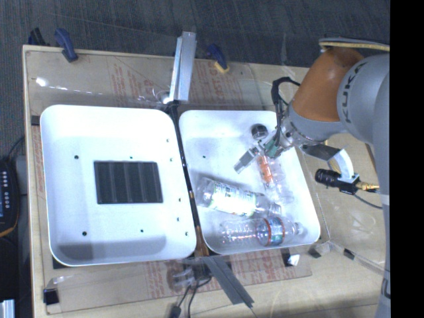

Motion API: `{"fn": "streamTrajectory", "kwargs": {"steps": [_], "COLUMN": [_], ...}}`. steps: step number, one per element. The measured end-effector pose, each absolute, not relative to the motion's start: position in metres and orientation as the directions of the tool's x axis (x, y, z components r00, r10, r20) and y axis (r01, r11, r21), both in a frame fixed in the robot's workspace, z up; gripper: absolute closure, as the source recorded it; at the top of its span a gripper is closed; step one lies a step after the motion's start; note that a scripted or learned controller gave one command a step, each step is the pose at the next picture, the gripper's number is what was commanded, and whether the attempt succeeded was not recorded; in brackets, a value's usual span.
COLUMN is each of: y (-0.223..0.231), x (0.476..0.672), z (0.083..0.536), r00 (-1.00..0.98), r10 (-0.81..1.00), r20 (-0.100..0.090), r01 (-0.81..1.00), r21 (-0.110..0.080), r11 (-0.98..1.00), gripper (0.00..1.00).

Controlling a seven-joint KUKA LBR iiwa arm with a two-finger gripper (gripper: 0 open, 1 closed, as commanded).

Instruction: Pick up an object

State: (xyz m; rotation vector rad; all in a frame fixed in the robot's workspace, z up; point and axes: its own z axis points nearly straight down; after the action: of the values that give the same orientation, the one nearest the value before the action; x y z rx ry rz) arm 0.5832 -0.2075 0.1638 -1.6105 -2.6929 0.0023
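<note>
- Dark carpet surrounds a wooden counter [344, 244] carrying two white bins; the left bin [66, 131] holds a dark ribbed block [128, 182]
- The right bin [212, 131] holds three clear plastic bottles: an orange-labelled bottle [268, 172], a white-labelled bottle [232, 197], a blue-and-red-labelled bottle [265, 232]
- The claw [255, 152] hangs low, just beside the orange-labelled bottle's top; its spread I cannot tell
- Nothing looks lifted yet; the grasp and raise remain, I judge
</note>
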Motion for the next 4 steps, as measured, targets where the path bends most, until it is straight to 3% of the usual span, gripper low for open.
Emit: {"fn": "streamTrajectory", "kwargs": {"steps": [4], "y": [-0.209], "x": [0.595], "z": [0.149], "r00": [-0.481], "r10": [0.877], "r20": [0.002], "r01": [0.877], "r21": [-0.002], "r11": [0.481], "gripper": [0.00]}}
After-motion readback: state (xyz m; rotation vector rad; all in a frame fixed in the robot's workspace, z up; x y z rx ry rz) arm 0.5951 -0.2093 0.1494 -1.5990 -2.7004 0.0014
